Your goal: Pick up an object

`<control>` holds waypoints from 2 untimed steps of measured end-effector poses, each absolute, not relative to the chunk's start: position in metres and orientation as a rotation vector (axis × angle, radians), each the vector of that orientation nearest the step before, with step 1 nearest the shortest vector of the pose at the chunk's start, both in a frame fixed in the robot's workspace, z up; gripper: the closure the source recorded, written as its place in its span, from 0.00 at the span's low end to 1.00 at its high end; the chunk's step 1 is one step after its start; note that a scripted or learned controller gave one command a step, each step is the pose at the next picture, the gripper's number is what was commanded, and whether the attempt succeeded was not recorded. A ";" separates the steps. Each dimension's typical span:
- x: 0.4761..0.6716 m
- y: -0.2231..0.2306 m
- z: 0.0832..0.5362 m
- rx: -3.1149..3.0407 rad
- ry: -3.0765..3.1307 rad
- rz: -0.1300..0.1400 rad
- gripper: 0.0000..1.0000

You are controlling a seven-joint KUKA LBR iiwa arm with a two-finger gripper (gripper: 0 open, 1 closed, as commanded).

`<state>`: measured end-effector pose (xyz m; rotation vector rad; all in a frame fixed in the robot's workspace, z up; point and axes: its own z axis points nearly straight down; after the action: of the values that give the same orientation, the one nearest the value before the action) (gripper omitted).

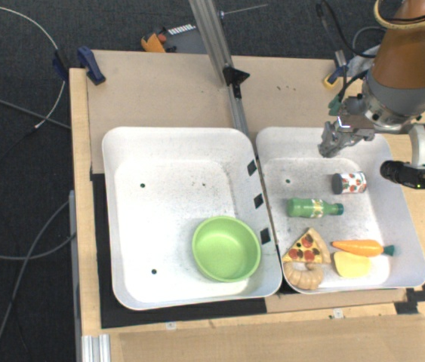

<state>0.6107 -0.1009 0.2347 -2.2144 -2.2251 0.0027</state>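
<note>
My gripper (334, 141) hangs over the far part of the right bin (303, 153), with nothing seen between its fingers. Below it in that bin lie a small can (349, 182) on its side, a green bottle (313, 207) lying flat, a toy pizza slice (306, 257), an orange carrot (360, 247) and a yellow piece (352, 265). The can is the closest thing, a little toward the near side and right of the gripper. A green bowl (226, 248) sits in the left bin (159, 172) near its front right corner.
A slanted metal pole (214, 32) rises from the bench behind the two bins. Blue clamps (91, 65) and cables sit at the bench's far edge. The arm's grey and orange wrist (408, 59) stands at the upper right.
</note>
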 end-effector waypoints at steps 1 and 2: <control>0.604 -0.053 0.224 -2.214 -2.225 0.003 1.00; 0.601 -0.002 0.216 -2.214 -2.225 0.003 1.00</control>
<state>0.6012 -0.0023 0.2161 -2.2138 -2.2255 0.0033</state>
